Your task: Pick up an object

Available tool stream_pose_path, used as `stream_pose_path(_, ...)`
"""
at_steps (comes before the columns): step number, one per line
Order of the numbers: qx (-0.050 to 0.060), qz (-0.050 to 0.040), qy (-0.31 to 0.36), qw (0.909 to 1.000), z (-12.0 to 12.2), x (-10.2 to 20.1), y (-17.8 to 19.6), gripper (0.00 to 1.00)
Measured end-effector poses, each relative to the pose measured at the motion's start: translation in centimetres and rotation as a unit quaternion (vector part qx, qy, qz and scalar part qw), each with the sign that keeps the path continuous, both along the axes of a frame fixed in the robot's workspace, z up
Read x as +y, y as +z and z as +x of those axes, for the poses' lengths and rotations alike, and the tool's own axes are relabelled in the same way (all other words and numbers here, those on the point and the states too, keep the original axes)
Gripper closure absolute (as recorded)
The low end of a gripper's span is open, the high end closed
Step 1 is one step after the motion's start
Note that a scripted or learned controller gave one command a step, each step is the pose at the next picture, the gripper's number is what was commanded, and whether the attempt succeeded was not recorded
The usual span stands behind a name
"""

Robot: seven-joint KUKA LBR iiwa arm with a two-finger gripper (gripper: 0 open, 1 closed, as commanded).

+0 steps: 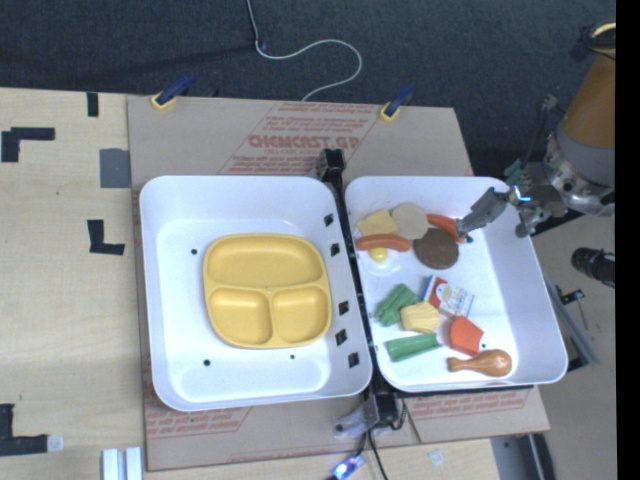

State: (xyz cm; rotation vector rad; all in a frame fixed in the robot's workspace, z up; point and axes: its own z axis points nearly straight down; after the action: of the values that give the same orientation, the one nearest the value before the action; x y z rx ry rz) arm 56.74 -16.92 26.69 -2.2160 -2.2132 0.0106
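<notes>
The right bin (pixel 520 268) holds several toy foods. Among them are a brown round patty (pixel 437 249), an orange carrot piece (pixel 444 224), a beige disc (pixel 408 215), a yellow slice (pixel 376 224) and a sausage (pixel 386 241). Nearer the front lie green pieces (pixel 396 301), a small carton (pixel 450 296), a red-orange block (pixel 465 335) and a drumstick (pixel 482 363). My gripper (pixel 506 215) hangs over the bin's far right part, just right of the carrot and patty. It is open, with nothing between its fingers.
A yellow divided plate (pixel 268 290) lies in the left bin (pixel 165 268). Both bins rest on a cardboard sheet (pixel 290 138) held by clips. A white cable (pixel 310 53) loops behind it.
</notes>
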Motion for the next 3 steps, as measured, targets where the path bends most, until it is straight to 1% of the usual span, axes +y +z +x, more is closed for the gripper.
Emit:
stream_pose_path(1, -0.004, -0.001, 0.001, 1.0, 0.2, 0.0, 0.5, 0.0)
stream_pose_path(2, -0.001, -0.0003, 0.002, 1.0, 0.1, 0.5, -6.0, 0.0)
stream_pose_path(3, -0.001, -0.0002, 0.001, 1.0, -1.0, 0.7, -11.1, 0.0)
